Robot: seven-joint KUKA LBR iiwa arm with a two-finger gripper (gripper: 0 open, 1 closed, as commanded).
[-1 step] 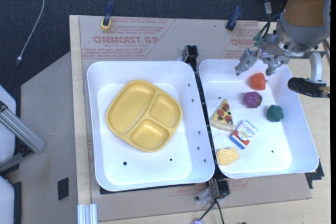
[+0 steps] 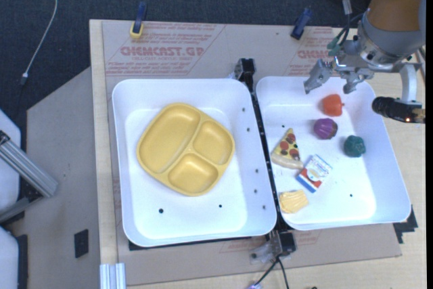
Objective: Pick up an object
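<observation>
Grey two-finger end effector (image 2: pixel 334 82) spread apart, grasping nothing, above right white bin (image 2: pixel 379 210), small orange round toy (image 2: pixel 331 104) just below it, purple round toy (image 2: pixel 325 128), green lump (image 2: pixel 354 145), pizza slice toy (image 2: pixel 287 149), yellow divided tray (image 2: pixel 185 148) in left bin (image 2: pixel 135 213).

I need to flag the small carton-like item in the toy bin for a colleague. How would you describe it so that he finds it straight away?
Start at the right-hand bin, the one holding small toy foods. Near its middle, just right of the pizza slice and above the pale yellow piece, lies the small carton. It is the only boxy item, white with red and blue print.
</observation>
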